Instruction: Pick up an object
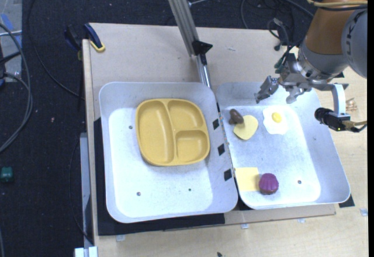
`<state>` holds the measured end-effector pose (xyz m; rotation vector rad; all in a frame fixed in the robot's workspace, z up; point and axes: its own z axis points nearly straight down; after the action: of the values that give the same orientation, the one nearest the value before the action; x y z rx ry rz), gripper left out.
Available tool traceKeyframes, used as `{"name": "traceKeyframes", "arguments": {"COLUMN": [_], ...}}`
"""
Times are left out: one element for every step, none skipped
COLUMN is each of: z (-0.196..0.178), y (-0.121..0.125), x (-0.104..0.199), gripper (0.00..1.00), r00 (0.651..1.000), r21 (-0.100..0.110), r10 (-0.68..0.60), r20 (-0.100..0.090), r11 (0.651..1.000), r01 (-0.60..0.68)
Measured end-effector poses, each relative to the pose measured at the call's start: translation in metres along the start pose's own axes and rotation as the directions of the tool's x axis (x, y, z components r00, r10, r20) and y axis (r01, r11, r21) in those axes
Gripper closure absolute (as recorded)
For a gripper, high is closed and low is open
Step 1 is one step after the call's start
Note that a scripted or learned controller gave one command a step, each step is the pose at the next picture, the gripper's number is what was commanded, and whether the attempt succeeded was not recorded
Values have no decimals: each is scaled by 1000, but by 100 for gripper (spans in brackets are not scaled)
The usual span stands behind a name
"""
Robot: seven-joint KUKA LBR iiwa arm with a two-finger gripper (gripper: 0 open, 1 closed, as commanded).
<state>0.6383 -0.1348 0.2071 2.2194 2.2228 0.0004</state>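
The gripper (pixel 279 91) hangs over the far end of the right bin (pixel 327 174), its 2 dark fingers spread apart with nothing between them. Its upper body is tangled with cables and brackets, so the joint with the wrist is hard to make out, and the arm (pixel 336 22) is cut off by the picture's right edge.

All places below are given from the gripper. Just on its near side lies 1 toy fried egg (pixel 276 121), white with a yellow centre, apart from the fingers. Nearer and to the left sits 1 pale yellow piece (pixel 246 127), touching 1 small brown item (pixel 236 115) too small to identify. Well toward the near rim lie 1 yellow square slice (pixel 246 179) and 1 purple lump (pixel 268 183), side by side and touching; the slice's left edge seems to lie at the bin's rim.

Far left, the left bin (pixel 123 191) holds 1 yellow tray (pixel 172 132) with 3 compartments.
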Motion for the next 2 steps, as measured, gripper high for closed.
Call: {"name": "traceKeyframes", "arguments": {"z": [44, 87], "y": [-3, -6], "x": [-3, -6], "gripper": [0, 0], "r00": [1000, 1000], "r21": [4, 3], "r10": [2, 3], "r20": [0, 0], "r11": [1000, 1000], "r01": [-2, -3]}}
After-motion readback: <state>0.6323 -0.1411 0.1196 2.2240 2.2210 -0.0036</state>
